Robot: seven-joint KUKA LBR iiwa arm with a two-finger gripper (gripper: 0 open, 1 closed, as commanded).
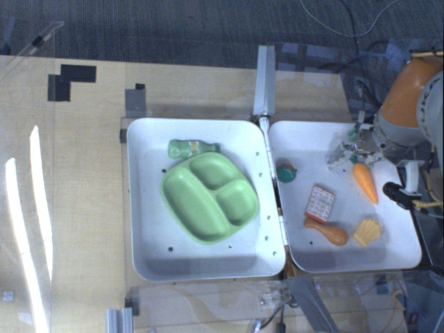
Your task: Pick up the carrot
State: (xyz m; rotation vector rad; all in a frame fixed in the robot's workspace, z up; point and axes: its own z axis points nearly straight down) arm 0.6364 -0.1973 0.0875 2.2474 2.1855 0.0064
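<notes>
Hand (355,152) low over carrot (365,182) top; rt bin (409,259)

Orange carrot (365,182), green plate (209,197), white bins (139,186).

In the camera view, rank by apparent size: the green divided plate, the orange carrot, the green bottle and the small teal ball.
1. Green divided plastic plate, by far the largest.
2. Pale green bottle lying above the plate, and orange tapered carrot by the gripper: they look about alike, so I won't rank them.
3. Small teal ball, the smallest.
</notes>
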